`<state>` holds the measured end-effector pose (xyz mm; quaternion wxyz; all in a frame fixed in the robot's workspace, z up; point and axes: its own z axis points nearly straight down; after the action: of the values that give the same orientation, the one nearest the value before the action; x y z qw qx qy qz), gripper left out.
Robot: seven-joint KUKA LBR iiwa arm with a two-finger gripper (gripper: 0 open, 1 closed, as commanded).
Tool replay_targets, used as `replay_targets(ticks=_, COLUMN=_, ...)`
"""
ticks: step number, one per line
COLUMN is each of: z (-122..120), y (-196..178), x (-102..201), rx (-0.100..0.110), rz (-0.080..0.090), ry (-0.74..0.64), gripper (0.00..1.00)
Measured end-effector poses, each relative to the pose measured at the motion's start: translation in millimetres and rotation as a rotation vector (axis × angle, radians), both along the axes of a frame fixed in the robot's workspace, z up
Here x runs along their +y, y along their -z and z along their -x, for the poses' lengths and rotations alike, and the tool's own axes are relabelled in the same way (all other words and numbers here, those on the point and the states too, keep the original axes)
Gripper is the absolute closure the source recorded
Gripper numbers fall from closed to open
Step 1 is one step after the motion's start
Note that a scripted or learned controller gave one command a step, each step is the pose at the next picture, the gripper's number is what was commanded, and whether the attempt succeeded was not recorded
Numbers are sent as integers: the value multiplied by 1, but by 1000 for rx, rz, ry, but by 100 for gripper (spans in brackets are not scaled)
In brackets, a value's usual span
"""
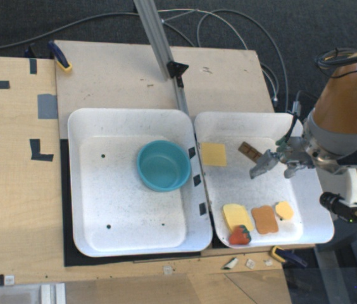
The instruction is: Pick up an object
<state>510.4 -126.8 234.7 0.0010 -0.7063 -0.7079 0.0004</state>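
Two white bins sat side by side on your wooden bench. Your left bin (90,189) held a blue bowl (163,164). Your right bin (311,233) held a yellow square (214,154), a small brown piece (249,150), a yellow block (236,216), a red strawberry (240,235), an orange slab (265,220) and a round yellow piece (284,210). Your gripper (275,166) hovered over that bin, near the brown piece, fingers spread apart with nothing between them.
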Motion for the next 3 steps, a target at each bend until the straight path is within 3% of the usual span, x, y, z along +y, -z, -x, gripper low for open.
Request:
replay_targets(ticks=1, z=0, y=0, x=0, rx=0, rz=0, ry=0, gripper=0)
replay_targets(ticks=3, z=-2, y=107, x=-4, rx=6, rz=0, ry=1, gripper=0)
